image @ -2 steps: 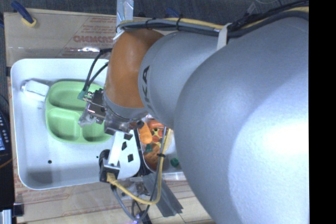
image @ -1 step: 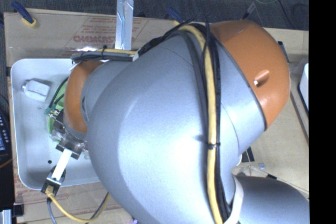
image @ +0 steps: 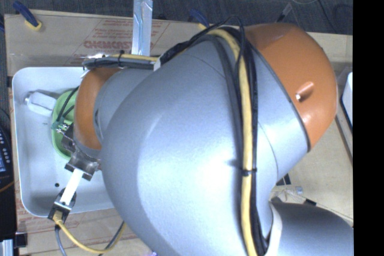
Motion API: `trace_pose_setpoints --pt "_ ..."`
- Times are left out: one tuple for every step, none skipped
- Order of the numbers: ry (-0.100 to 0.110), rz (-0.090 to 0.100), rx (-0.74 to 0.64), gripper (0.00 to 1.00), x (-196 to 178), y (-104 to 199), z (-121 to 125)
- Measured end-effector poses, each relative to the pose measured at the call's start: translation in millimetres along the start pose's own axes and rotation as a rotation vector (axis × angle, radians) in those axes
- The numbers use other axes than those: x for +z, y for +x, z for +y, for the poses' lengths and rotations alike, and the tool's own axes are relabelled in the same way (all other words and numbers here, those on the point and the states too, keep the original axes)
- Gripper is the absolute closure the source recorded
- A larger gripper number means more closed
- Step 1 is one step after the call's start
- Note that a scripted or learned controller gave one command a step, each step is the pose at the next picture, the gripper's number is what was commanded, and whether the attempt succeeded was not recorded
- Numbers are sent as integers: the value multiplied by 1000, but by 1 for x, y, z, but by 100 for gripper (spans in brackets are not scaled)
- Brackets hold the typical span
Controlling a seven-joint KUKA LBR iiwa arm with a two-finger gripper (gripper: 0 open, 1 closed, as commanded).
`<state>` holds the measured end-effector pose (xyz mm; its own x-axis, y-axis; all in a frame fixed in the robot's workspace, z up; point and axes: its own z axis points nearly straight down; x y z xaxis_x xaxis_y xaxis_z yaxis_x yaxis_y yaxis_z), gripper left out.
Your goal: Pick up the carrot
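My grey arm (image: pixel 204 153) takes up most of the camera view and reaches across to the left bin (image: pixel 27 159). Its wrist with the orange band (image: pixel 87 108) hangs over the middle of that bin. Right beside the wrist, on its left, lies a green object (image: pixel 60 123), partly covered by it. A small white object (image: pixel 39 102) sits further left near the bin's back corner. The arm hides whatever lies under the wrist and the right part of this bin.
A metal bracket (image: pixel 81 163) and a white cable mount (image: pixel 66 192) hang from the wrist over the bin's front part. A yellow cable (image: pixel 78 241) loops past the front rim. A cardboard sheet (image: pixel 108 36) and a silver upright post (image: pixel 142 24) stand behind the bin.
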<state>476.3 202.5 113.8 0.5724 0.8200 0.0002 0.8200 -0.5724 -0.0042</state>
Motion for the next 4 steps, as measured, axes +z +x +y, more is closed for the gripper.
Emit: trace_pose_setpoints --pt "3 -3 151 100 22 -57 49" --pt "1 -1 593 100 23 -64 43" --pt "-1 -1 670 100 23 -53 35" --pt "-4 3 754 100 -111 -51 36"
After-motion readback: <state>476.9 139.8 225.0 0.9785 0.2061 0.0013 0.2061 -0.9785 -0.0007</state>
